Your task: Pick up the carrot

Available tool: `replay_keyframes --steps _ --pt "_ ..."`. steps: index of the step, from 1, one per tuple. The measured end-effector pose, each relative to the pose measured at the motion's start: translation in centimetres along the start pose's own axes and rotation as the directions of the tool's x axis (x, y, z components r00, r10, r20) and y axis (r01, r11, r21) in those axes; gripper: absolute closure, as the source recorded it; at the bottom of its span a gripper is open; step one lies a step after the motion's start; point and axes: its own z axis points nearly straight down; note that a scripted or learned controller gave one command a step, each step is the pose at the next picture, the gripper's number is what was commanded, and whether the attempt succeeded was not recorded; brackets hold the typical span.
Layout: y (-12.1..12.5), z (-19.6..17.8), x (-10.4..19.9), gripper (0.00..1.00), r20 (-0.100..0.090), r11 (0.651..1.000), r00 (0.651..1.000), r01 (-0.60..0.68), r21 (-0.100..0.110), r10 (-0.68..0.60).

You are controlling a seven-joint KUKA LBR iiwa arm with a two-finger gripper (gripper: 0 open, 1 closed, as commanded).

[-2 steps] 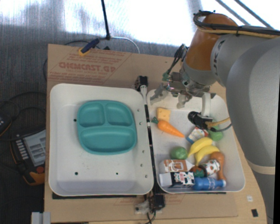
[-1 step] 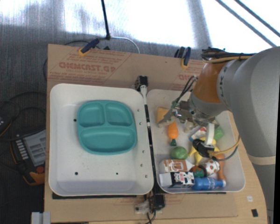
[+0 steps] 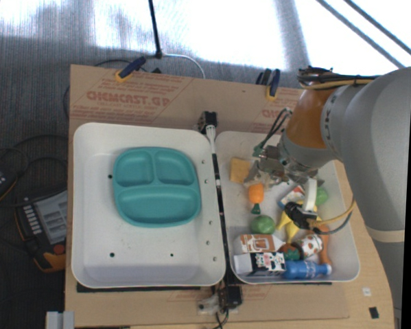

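Note:
The carrot (image 3: 257, 194) is a short orange toy with a green leaf end pointing toward the front, lying in the right bin (image 3: 344, 271) near its left wall. My gripper (image 3: 269, 176) hangs just above and slightly behind the carrot, reaching in from the right under the orange wrist band. Its fingers stand apart and are open, with nothing between them. One fingertip (image 3: 254, 175) sits close to the carrot's back end.
A yellow wedge (image 3: 239, 170) lies just left of the gripper. A green ball (image 3: 262, 224), a milk carton (image 3: 259, 244), a blue bottle (image 3: 307, 271) and several other toys crowd the right bin's front. The left bin (image 3: 91, 257) holds a teal divided plate (image 3: 156, 187).

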Motion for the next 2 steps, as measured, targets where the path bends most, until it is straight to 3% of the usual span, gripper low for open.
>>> replay_keyframes --steps 1,2 --pt "-3.0 -8.2 1.2 1.0 0.002 0.942 0.942 -0.335 0.0 0.335" --pt "-9.1 -8.1 2.2 1.0 0.003 0.903 0.903 -0.43 0.002 0.43"
